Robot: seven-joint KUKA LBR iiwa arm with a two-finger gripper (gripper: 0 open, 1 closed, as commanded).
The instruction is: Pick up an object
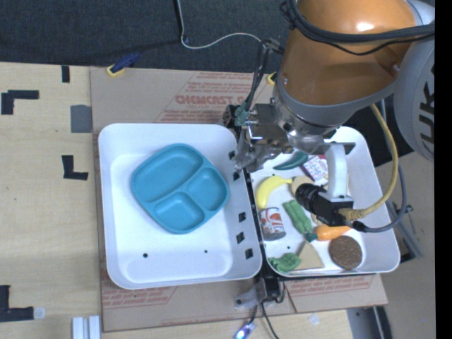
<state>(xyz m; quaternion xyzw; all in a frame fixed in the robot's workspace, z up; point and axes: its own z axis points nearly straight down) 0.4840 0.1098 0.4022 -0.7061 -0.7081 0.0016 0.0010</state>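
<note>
Brown, the round cookie (345,251) lies nearest, at five o'clock in the right bin (373,162), with a carrot (332,233), a small can (272,222) and a banana (271,188) crowded further back. Beyond them the gripper (248,145) hangs over the bin's eleven o'clock corner, apart from every item and holding nothing; how wide it stands I cannot tell. I judge this the approach step: next it must pick one item, centre over it and descend.
</note>
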